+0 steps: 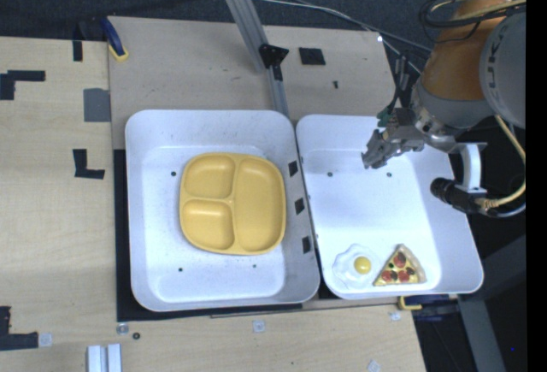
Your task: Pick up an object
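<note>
Toys lay at the right white bin's [444,216] six o'clock edge: a white fried egg toy [354,265] just beside a pizza slice toy [402,267]. Gripper [376,154] hung near twelve o'clock, well apart from both; I cannot tell its fingers' state. Yellow divided plastic plate [232,203] filled the left bin's [154,216] middle
</note>
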Robot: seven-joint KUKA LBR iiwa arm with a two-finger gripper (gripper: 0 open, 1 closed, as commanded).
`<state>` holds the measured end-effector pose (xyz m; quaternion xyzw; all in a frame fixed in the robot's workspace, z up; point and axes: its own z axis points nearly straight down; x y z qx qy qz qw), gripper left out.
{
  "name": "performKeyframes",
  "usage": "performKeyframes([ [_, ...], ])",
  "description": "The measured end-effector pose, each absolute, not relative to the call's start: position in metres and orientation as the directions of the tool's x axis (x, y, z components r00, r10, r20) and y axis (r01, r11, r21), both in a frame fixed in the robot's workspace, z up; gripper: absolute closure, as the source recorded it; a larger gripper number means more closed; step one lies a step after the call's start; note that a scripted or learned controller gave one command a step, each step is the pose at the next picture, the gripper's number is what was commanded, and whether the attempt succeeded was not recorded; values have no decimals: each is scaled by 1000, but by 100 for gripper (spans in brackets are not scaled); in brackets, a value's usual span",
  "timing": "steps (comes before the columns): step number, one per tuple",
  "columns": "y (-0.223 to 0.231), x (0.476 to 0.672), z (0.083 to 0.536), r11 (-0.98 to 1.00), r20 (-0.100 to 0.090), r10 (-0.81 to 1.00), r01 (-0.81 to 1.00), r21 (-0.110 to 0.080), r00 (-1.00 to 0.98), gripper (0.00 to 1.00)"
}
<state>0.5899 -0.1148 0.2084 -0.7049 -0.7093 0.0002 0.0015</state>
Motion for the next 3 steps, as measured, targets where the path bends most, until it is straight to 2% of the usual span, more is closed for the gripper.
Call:
performKeyframes([
  [1, -71, 581, 215, 6, 2, 1000, 1000, -2, -6, 100],
  [3, 29, 548, 200, 6, 1, 1000, 1000, -5, -6, 100],
])
